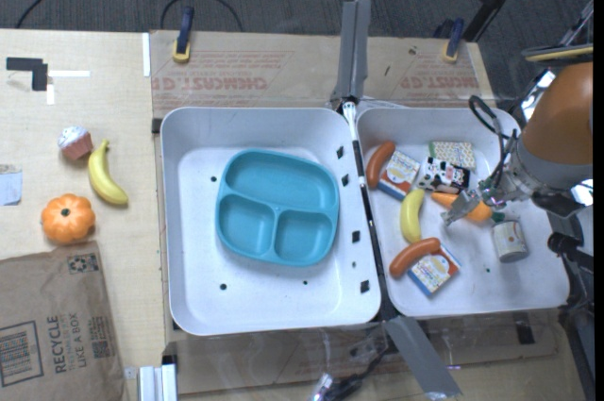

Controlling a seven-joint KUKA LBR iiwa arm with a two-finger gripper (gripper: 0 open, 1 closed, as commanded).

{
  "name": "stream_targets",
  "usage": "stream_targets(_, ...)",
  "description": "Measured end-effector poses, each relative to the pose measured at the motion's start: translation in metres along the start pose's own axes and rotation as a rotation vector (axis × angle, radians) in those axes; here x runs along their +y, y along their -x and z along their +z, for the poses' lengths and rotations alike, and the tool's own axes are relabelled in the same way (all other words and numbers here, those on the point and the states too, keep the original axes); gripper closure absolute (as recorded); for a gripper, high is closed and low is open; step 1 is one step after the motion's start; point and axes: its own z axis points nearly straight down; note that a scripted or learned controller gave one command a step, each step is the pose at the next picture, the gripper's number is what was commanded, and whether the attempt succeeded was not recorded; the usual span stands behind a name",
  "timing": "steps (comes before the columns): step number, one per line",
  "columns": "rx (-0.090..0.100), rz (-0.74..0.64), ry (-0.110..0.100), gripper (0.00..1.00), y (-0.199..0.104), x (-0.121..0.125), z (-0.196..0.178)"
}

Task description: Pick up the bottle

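A: Any readable print?
B: "RECYCLE" on the bag; "CHEMCAST GP" upside down on the board.
A: The bottle?
B: Bottle lies in the right bin, just beside the pincer, whose state cannot be told.

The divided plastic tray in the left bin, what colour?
Turquoise blue, clearest in the camera view.

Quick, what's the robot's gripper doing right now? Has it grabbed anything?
Gripper: low in the right bin by an orange toy; whether it grips anything cannot be told.
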Motion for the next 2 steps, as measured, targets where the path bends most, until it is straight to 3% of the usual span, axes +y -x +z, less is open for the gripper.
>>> stream_targets(1, -0.002, 0.271, 0.001, 0.0, 0.05, 0.044, -0.141)
stream_targets(2, 0.0, 0.35, -0.002, 0.0, -0.041, 0.0, -0.123)
